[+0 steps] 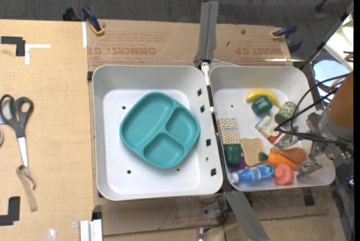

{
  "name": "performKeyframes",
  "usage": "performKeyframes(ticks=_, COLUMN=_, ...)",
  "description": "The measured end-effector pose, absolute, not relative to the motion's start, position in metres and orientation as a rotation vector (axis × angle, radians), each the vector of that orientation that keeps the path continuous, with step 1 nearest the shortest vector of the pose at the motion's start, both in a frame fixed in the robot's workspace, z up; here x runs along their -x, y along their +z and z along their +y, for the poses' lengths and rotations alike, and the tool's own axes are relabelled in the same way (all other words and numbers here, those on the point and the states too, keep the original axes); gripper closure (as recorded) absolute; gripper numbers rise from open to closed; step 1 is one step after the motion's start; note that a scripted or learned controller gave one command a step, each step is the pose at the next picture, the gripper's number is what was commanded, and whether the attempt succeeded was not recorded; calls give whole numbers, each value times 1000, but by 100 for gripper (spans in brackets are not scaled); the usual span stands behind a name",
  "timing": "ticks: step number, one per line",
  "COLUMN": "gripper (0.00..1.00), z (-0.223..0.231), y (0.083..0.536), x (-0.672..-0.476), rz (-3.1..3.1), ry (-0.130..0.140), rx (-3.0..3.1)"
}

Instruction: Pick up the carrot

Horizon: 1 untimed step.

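Observation:
The carrot (279, 159) is a short orange piece lying near the front right of the right bin (236, 80). It sits between a tan-orange drumstick-shaped toy (293, 152) and a pink toy (284, 174). My gripper (311, 163) is low in the bin's front right corner, just right of the carrot and beside the drumstick toy. Nothing visibly sits in it. The arm's orange band (344, 112) rises at the right edge, with black cables crossing the bin.
The right bin also holds a banana (262, 94), a green toy (261, 105), a can (288, 110), small boxes (228, 130), a bread slice (252, 149) and a blue bottle (253, 174). A teal divided plate (160, 130) lies in the left bin. Scissors (18, 116) lie far left.

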<state>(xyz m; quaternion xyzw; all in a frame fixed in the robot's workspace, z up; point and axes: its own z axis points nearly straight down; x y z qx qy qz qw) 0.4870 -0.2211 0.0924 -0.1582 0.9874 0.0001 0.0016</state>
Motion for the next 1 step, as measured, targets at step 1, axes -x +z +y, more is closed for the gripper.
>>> performKeyframes(ticks=1, gripper=0, z=-188, y=92, x=-486, rz=3072, ry=1, rx=645)
